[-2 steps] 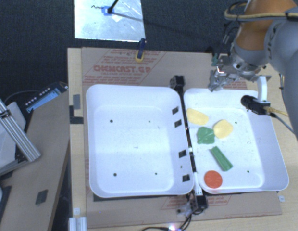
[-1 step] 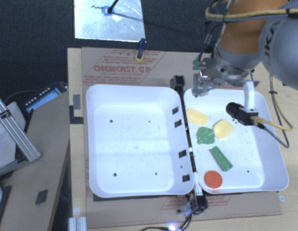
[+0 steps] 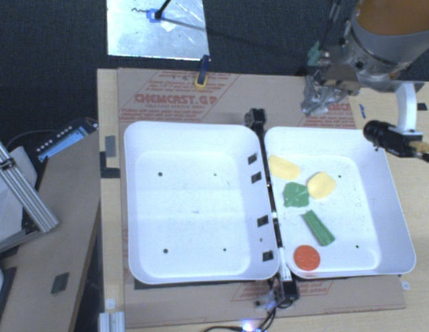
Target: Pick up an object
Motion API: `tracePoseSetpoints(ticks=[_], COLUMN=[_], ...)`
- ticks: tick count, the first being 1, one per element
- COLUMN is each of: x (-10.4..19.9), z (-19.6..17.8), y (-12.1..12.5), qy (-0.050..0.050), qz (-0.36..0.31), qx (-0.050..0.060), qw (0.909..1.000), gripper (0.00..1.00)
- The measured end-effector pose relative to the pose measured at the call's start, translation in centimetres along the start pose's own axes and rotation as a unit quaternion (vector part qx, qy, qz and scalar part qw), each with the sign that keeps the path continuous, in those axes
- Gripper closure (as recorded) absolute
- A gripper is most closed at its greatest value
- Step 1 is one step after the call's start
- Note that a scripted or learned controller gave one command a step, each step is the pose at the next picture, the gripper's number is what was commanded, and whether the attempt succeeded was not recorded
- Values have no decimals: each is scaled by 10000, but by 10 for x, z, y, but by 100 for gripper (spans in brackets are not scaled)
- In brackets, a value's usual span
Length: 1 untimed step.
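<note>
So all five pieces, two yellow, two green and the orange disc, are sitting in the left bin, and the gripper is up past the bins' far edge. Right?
Not quite. The camera view shows the two yellow pieces, two green pieces and the orange disc in the right bin, not the left bin. The gripper is indeed past the far edge.

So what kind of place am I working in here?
Likely a robotics lab bench: two white bins clipped side by side on a cardboard sheet, small toy pieces in one, the arm's gripper above.
</note>
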<state>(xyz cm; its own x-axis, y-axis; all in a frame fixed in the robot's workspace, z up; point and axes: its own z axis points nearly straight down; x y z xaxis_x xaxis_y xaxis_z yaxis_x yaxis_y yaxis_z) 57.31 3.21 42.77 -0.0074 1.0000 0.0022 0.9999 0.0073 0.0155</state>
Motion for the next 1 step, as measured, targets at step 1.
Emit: tracePoseSetpoints(ticks=[1], x=[25], z=[-42], y=[-58], qy=[5], qz=[-5], qx=[41], qw=[10000], gripper=[100])
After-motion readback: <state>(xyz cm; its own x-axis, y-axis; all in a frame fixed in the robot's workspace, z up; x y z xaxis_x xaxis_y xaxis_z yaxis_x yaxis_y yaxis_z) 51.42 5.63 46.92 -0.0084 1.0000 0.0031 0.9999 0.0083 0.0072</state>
